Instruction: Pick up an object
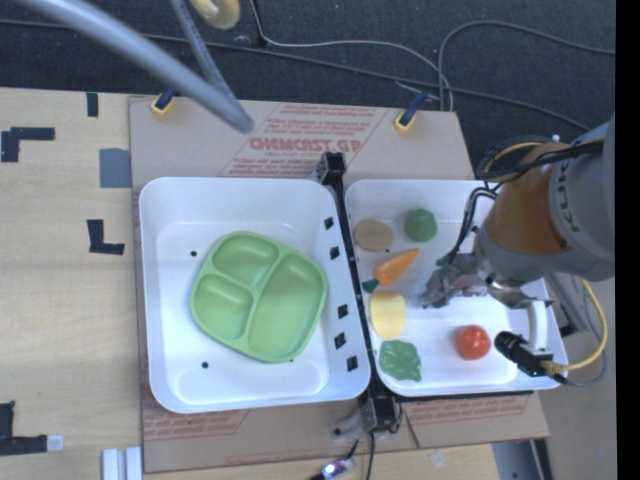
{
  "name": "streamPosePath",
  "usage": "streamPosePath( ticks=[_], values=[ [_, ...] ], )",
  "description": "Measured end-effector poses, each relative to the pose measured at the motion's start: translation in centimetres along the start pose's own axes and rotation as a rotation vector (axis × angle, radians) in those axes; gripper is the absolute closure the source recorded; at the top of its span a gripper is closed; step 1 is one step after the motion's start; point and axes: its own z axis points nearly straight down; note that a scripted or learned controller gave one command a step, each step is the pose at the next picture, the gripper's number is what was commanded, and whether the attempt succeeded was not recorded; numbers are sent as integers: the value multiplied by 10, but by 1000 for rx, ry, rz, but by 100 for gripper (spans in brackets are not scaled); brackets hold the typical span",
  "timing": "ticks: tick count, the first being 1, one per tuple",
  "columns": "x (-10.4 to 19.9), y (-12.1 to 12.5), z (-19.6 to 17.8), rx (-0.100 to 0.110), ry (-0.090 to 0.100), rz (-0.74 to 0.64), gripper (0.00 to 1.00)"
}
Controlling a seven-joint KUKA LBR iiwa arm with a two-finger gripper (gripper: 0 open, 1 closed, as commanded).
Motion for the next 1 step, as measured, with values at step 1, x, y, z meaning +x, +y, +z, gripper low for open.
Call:
streamPosePath(
  ticks=[1],
  values=[
    [-1,-1,-63,3,2,0,100]
  ],
)
